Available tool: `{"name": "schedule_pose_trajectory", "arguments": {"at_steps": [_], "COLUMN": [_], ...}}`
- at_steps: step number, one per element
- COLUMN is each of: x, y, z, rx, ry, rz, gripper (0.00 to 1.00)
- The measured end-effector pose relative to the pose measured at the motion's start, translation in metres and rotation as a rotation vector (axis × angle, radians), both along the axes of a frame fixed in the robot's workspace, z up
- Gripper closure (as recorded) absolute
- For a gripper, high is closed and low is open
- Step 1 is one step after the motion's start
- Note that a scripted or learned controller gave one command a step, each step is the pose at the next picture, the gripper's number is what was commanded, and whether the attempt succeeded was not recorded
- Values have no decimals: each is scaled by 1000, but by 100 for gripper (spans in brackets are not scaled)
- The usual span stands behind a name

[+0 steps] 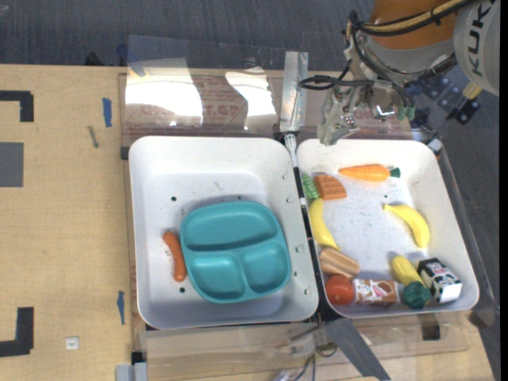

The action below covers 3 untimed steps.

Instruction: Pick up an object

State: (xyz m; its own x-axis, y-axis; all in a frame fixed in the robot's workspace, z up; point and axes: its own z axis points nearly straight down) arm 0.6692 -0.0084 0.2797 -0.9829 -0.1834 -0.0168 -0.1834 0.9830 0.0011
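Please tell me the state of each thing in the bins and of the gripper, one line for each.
gripper: above the right bin's far edge, holding nothing
teal tray: upright, nothing in it
sausage: lying beside the tray
carrot: lying flat
two bananas: lying apart

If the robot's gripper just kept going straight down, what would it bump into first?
Probably the back rim of the right bin, or bare floor just inside it. The gripper hangs above that edge; the carrot lies a bit nearer the camera. Depth is hard to judge.

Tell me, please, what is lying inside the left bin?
The left bin holds a teal divided tray and a sausage lying beside it on its left. Whatever sits beneath the tray is covered.
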Motion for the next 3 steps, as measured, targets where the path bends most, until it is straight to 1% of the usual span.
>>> {"name": "schedule_pose_trajectory", "arguments": {"at_steps": [1, 2, 3], "x": [-1, -2, 0], "y": [41, 94, 7], "z": [0, -15, 26], "rx": [0, 0, -6], "ry": [6, 14, 1], "rz": [-132, -117, -7], "gripper": [100, 100, 100]}}
